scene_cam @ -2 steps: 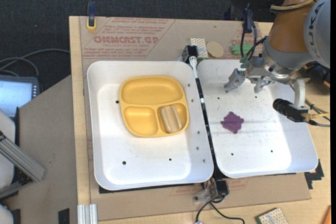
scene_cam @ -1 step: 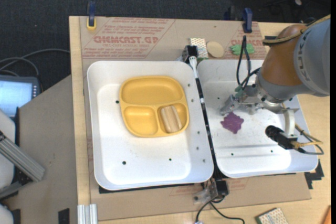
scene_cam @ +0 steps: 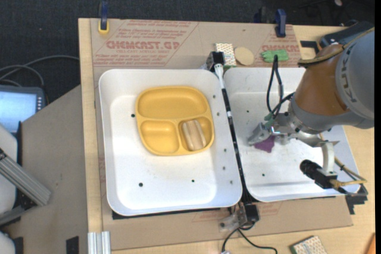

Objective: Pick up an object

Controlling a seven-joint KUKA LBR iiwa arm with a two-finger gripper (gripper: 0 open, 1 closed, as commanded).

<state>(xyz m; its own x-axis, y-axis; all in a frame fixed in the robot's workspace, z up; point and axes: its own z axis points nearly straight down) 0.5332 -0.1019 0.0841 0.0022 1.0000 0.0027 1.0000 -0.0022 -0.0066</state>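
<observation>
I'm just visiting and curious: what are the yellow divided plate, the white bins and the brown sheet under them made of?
The yellow divided plate looks like moulded plastic: one even colour, rounded edges, soft matte sheen. The white bins also look like plastic, smooth and slightly glossy with rounded corners. The brown sheet seems to be paper or cardboard: flat, dull, printed with red lettering and clamped at its edge. All three are judged by look alone.

small purple object (scene_cam: 264, 143), right bin (scene_cam: 286, 187), near its left side
</observation>
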